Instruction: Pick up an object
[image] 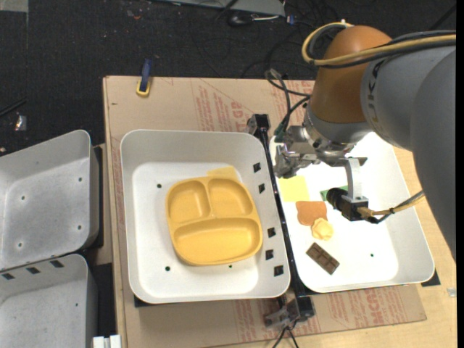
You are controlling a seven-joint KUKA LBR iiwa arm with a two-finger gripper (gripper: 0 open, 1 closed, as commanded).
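**Gripper poised over the right bin, before a grasp**

Camera view. The gripper (291,158) hangs over the far corner of the right bin (384,245), close to the wall that bin shares with the left bin (141,194). Whether it is wide or narrow cannot be told from this angle, and nothing is seen held in it. The objects it could pick lie on the near side of the gripper:

- a pale yellow square (293,188) just beneath its near edge
- an orange piece (312,210) next beyond the square
- a yellow lump (322,229) right against that piece, as far as can be judged
- a brown bar (322,258) farthest from the gripper

A yellow divided tray (215,220) lies beyond the shared wall, in the left bin.

The step in hand appears to be choosing a target and lining up for the descent. The square is nearest, but it looks flat and probably hard to pinch. The lump stands higher and should offer a surer hold. A good descent would centre on one object, keep clear of the bin wall and open the gripper wide before contact. The orange piece may be dragged along if the lump is taken.
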